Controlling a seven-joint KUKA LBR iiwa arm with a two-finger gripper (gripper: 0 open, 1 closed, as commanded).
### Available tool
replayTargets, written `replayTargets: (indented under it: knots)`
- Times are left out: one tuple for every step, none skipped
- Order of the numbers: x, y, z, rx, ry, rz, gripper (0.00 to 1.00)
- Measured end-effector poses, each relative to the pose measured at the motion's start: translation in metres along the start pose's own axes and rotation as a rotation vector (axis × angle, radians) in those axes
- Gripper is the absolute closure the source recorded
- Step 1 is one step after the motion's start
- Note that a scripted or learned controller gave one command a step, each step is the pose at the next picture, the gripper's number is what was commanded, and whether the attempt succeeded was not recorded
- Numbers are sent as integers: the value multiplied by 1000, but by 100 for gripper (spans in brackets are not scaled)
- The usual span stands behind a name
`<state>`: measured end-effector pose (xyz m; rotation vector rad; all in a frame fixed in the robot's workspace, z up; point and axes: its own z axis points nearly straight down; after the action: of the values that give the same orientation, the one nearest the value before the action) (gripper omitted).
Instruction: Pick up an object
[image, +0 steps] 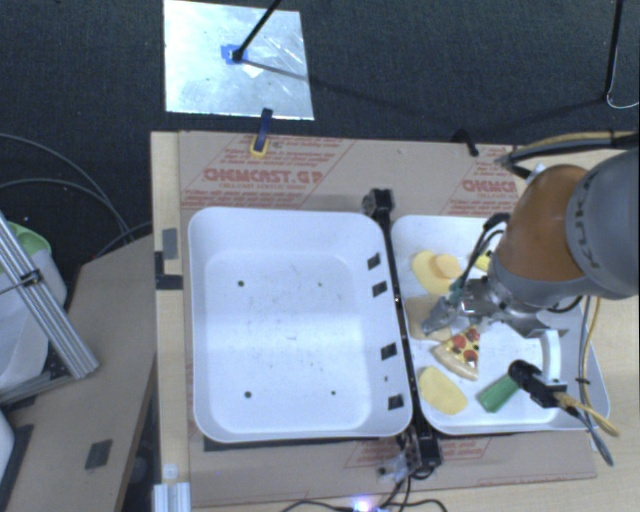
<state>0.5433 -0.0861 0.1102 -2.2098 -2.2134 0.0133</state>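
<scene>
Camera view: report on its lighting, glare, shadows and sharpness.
Camera view: even overhead light; the shiny square metal sheet on the dark carpet shows bright glare; the left shallow white plastic bin looks slightly washed out, with soft shadow along its walls; the grey arm with orange band looms large and a little soft, shading the right shallow white bin.

The room is evenly and fairly brightly lit from overhead, so shadows are soft and short. The left white bin (290, 320) is close to washed out, its floor nearly featureless. Far off, a metal sheet (238, 58) throws back a patchy glare. The dark carpet (80, 100) swallows detail. The picture is slightly soft all over, and the arm (560, 235) at the right looks a little blurred, perhaps from motion.
</scene>
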Motion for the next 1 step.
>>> replayTargets:
  knots:
    - [39,-60,-76,-16,-1,-4,0]
